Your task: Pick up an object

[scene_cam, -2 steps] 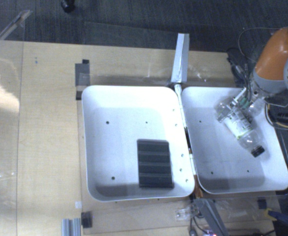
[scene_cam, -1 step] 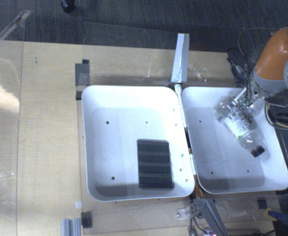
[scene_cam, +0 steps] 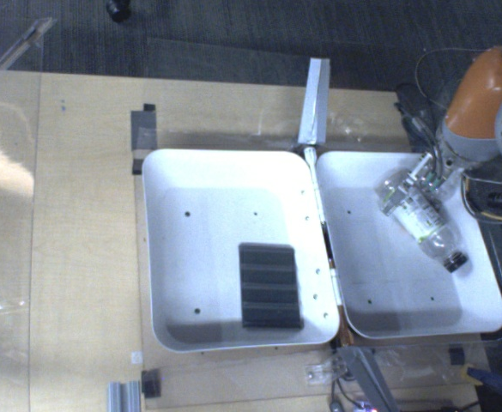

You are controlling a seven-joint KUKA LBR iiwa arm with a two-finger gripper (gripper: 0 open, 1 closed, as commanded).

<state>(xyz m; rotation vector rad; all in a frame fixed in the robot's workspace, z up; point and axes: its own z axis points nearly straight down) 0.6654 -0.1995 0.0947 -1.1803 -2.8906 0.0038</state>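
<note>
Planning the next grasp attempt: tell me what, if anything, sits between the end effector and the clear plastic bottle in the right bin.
Nothing visible stands between them. The end effector is right at the upper end of the clear plastic bottle, which lies tilted on the floor of the right bin. The only other object, a black ridged block, lies apart in the left bin.

The arm is grey with a rounded orange band above the wrist — smooth and glossy. Thin dark cables loop near it, and the claw is pale metal.
</note>
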